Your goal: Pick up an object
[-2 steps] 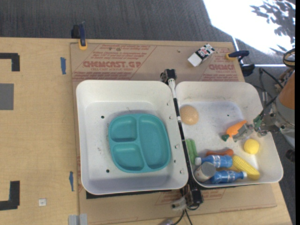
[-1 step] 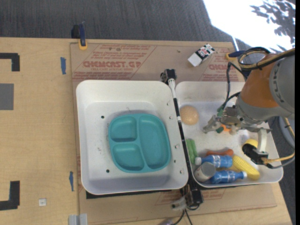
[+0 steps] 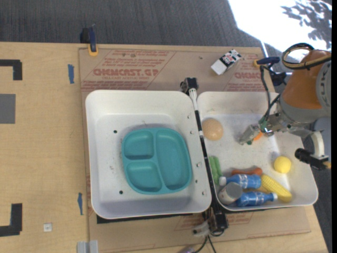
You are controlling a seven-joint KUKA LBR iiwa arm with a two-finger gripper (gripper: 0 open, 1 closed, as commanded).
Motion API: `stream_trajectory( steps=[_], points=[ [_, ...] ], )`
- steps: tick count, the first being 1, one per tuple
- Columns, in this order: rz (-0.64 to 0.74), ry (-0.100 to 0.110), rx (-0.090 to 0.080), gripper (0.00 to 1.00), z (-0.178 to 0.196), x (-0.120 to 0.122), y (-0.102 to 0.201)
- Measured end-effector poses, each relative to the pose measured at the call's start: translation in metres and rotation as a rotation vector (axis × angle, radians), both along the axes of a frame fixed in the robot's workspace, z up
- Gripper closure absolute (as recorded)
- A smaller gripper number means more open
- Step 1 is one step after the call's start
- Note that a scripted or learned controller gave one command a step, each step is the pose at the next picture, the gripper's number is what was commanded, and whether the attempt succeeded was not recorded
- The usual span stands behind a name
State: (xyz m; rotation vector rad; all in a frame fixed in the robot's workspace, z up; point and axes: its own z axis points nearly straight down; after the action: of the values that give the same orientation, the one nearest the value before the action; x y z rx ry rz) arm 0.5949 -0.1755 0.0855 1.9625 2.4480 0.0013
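Note:
My gripper [image 3: 250,135] hangs low over the middle of the right bin [image 3: 310,194], reaching in from the right under the grey and orange arm [image 3: 308,91]. A small orange piece [image 3: 257,137] shows right at its tip; I cannot tell whether it is held. A tan round object [image 3: 212,129] lies to the gripper's left. Along the bin's near side lie a yellow lemon [image 3: 283,164], a corn cob [image 3: 277,187], two blue bottles [image 3: 246,182], a red-orange stick [image 3: 246,171], a green piece [image 3: 215,167] and a grey can [image 3: 228,193].
The left bin [image 3: 100,115] holds a teal divided plate [image 3: 156,161]. A small white and black carton [image 3: 226,61] lies on the cardboard behind the right bin. A black clip [image 3: 188,84] sits where the bins meet at the back.

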Motion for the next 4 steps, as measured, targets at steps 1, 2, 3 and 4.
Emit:
stream_trajectory(
  steps=[1,2,3,4],
  points=[
    [-0.002,0.006,0.001,1.00,0.009,-0.001,0.000],
    [0.000,-0.001,0.001,0.00,0.011,0.001,0.000],
    [0.000,-0.003,0.000,1.00,0.021,0.001,0.000],
    [0.000,-0.003,0.000,0.00,0.021,0.001,0.000]
  ],
)
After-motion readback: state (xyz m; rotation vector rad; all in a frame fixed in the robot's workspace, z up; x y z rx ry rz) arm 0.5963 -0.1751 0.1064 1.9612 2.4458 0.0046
